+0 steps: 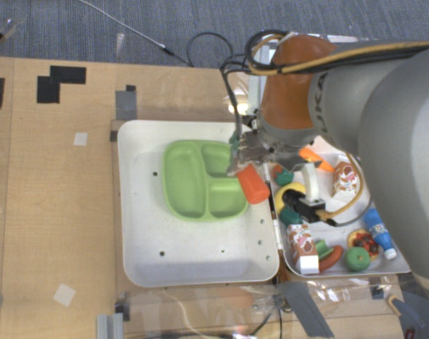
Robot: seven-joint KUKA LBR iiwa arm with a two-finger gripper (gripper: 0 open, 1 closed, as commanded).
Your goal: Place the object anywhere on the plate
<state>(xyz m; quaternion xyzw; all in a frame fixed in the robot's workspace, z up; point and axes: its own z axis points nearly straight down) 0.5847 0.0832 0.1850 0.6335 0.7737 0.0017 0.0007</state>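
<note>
**Transfer of an orange block toward the divided plate**

Fingers of the gripper [247,167], seen just right of frame centre, appear clenched on an orange block [253,184]: the block's upper end sits between the dark fingertips and its lower end hangs free, tilted down and to the right. The grasp is judged secure but shallow, since most of the block projects below the fingers.

The block hangs over the right-hand edge of the green plate [198,180], above the rim beside the plate's lower right compartment. Whether it touches the rim cannot be told at this angle. Since the task accepts any spot on the plate, a small shift toward frame left before release would probably suffice; released here, the block could tip off the rim onto the bin floor.

The plate lies in the left bin [147,256], in its upper central part, presumably set apart there to serve as the target. Above the fingers the orange wrist band [293,83] and grey arm [384,111] enter from the frame's right and cover much of the right bin [355,270]. That bin, at lower right, holds the store of other small toys, among them a blue bottle [379,233] and a green ball [357,259], well apart from the plate.
</note>
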